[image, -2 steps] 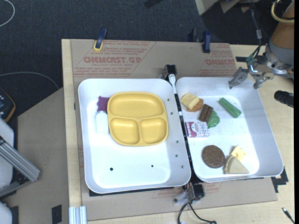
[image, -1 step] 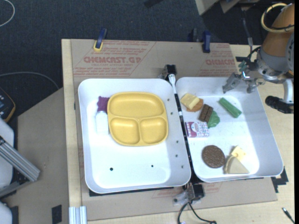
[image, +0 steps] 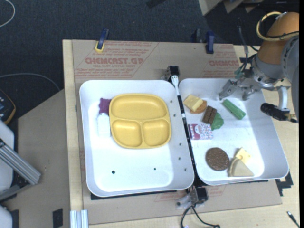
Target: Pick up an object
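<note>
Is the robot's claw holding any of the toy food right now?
No. The gripper hangs open above the right bin, with nothing between its fingers. The green block lies just beneath it, not gripped.

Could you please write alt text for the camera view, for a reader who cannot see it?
A grey robot arm's hand hovers over the right white bin, by a green block, amid toy food including a brown cookie. The left bin holds a yellow divided plate.
</note>
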